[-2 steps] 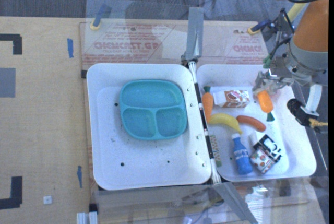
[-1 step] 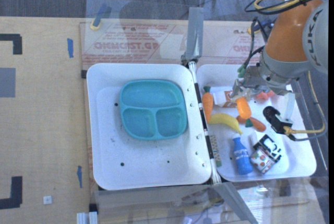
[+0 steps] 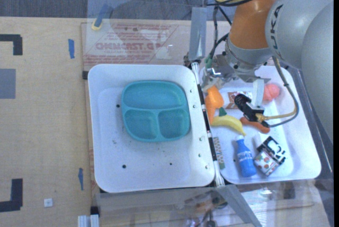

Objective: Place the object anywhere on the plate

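Bright, even overhead illumination; no single strong source evident. Shadows soft and short: faint grey shading inside the left bin point(image 3: 106, 168) along its 9 o'clock wall and around the teal plate point(image 3: 156, 109). Mild glare on the clear sheet point(image 3: 132, 41) at 12 o'clock, washing out its red print. Sheen on the orange band point(image 3: 254, 9) and on the grey arm point(image 3: 307, 25) at 2 o'clock. Overall slightly soft, low resolution; small items in the right bin point(image 3: 307, 162) poorly resolved. Slight colour noise on the wooden surface point(image 3: 42, 115). No marked edge distortion.
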Robot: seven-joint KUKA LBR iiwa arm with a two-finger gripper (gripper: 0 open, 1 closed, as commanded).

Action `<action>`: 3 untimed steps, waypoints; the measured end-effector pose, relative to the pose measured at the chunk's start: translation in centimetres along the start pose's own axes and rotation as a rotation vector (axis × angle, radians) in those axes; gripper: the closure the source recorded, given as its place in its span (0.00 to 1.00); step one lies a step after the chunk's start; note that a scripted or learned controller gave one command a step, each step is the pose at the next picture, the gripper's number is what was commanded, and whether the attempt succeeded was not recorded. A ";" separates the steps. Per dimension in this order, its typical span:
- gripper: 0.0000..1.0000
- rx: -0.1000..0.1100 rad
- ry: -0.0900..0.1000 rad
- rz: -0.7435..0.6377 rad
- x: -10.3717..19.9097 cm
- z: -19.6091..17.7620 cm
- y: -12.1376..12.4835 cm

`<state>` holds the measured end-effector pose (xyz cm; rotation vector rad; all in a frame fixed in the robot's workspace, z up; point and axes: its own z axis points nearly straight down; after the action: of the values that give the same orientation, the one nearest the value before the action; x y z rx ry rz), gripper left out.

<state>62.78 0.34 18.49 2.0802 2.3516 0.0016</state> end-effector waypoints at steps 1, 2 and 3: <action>1.00 0.000 0.000 -0.012 5.8 0.0 1.3; 1.00 0.001 0.000 0.012 6.2 -0.8 4.7; 1.00 0.003 0.000 -0.026 7.0 0.0 4.8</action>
<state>66.69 7.86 18.51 2.0508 2.3801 -0.0020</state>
